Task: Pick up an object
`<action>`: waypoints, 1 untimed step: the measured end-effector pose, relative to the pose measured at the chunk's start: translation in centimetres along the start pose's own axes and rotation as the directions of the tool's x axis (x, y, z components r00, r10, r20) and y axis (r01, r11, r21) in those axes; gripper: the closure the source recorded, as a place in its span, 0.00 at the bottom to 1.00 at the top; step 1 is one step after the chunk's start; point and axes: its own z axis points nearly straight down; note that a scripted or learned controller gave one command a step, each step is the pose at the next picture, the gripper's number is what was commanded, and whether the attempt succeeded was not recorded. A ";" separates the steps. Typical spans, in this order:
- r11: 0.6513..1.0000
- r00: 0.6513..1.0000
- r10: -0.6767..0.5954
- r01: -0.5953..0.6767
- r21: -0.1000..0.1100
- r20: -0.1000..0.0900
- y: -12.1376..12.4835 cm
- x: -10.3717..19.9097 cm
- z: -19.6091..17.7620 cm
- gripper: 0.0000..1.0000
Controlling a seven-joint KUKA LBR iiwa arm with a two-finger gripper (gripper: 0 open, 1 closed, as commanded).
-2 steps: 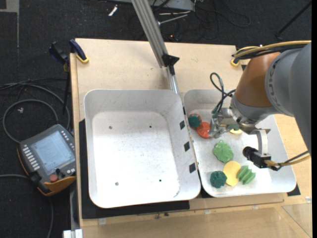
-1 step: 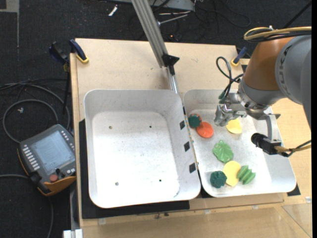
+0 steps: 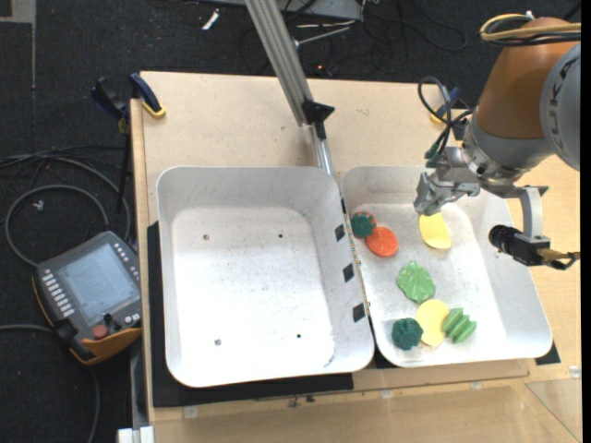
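1. Two shallow white bins sit side by side on the light wooden table (image 3: 240, 118): the larger left bin (image 3: 185, 201) and the right bin (image 3: 503, 303), which holds the objects.
2. At the upper right of the frame, the grey and orange arm (image 3: 526, 90) reaches over the right bin, its gripper (image 3: 432, 203) low above the bin's upper part.
3. Just below the gripper lies a pale yellow rounded piece (image 3: 436, 232); whether they touch, and how wide the fingers stand, I cannot tell.
4. Left of it sit a dark green and red lump (image 3: 362, 222) and an orange ball (image 3: 382, 242), touching.
5. Lower down lie a light green leaf shape (image 3: 416, 281), a yellow disc (image 3: 432, 319), a dark green lump (image 3: 405, 333) and a bright green ridged piece (image 3: 459, 326).
6. A grey teach pendant (image 3: 88, 289) rests on the floor at middle left.
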 end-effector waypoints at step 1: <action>1.000 1.000 0.000 0.000 0.005 -0.001 0.1 0.0 -0.9 1.00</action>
